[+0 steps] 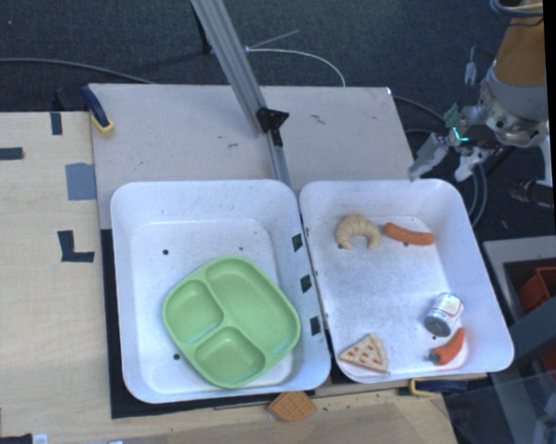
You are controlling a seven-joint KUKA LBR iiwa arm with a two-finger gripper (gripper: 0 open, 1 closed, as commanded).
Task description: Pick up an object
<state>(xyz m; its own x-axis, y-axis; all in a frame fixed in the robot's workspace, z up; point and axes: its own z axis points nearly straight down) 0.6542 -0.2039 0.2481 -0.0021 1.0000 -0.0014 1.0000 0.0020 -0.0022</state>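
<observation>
Nearest you, the right bin [468, 252] holds a pizza slice [364, 354], a carrot [449, 347] and a small can [442, 313]; farther back lie a croissant [356, 230] and a sausage [408, 234]. The left bin [131, 272] holds a green divided plate [230, 320]. Your hand [446, 155] hangs open and empty past the right bin's far right corner.

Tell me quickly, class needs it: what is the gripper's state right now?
Gripper: open, holding nothing, above the far right corner of the right bin, apart from the croissant and sausage.
</observation>
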